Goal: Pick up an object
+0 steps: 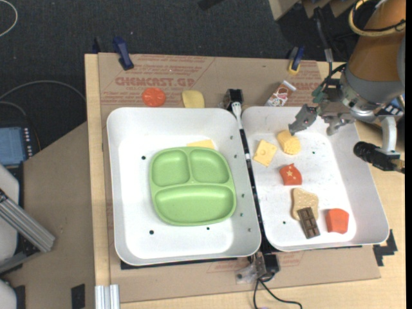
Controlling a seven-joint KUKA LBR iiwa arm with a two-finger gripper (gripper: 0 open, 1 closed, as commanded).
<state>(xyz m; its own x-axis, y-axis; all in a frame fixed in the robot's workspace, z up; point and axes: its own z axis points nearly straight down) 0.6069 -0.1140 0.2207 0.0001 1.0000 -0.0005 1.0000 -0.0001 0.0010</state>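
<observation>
Two shallow white bins are seen side by side on a brown board. In the left bin (129, 224) a green divided plate (192, 187) is laid, and a pale yellow slab (202, 144) is tucked partly under its far edge.

The right bin (367, 192) is scattered with toy food. A yellow cheese wedge (264, 152) is placed near its left wall, with a rounded yellow piece (289, 141) just beside it to the right. Nearer the middle a red piece (290, 174) is found; below it a tan biscuit shape (304, 202) is lying with a dark chocolate bar (309, 222) touching its lower end. An orange-red block (337, 220) is set near the bin's front right corner.

The gripper (317, 118) is held over the far edge of the right bin, just above the rounded yellow piece. Its two fingers are spread wide apart, and nothing is seen between them.

Outside the bins, on the board behind, an orange round piece (154, 96), a yellow lump (192, 99) and a small red-and-white packet (280, 95) are left
</observation>
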